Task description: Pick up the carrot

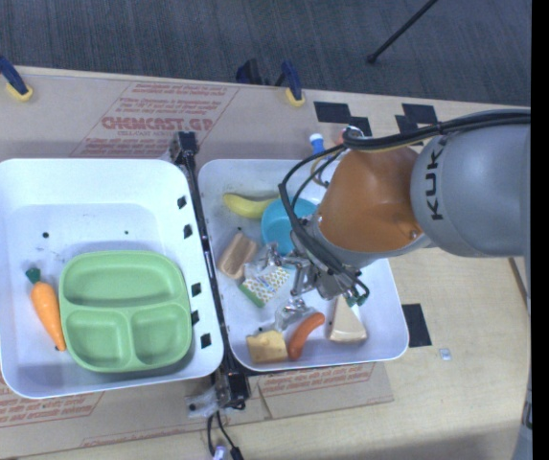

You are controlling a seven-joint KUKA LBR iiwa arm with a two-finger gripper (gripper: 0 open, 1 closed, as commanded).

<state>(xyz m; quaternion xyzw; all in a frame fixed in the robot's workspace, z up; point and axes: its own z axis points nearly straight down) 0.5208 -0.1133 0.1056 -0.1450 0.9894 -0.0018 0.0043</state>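
Observation:
The carrot [46,312], orange with a small green top, lies in the left bin [25,185] against its left wall, beside the green divided plate [125,310]. My gripper [298,297] hangs low in the right bin [389,305], far to the right of the carrot. It sits over the clutter there, just above a reddish sausage [305,333]. The orange wrist band and grey arm cover the bin's right half. Nothing can be seen held in the gripper.
The right bin holds a banana [245,205], a blue cup [282,224], a tan block [237,254], a green-and-white packet [266,284], a yellow chunk [266,346] and a pale wedge [347,326]. A black clip [186,146] sits where the bins meet.

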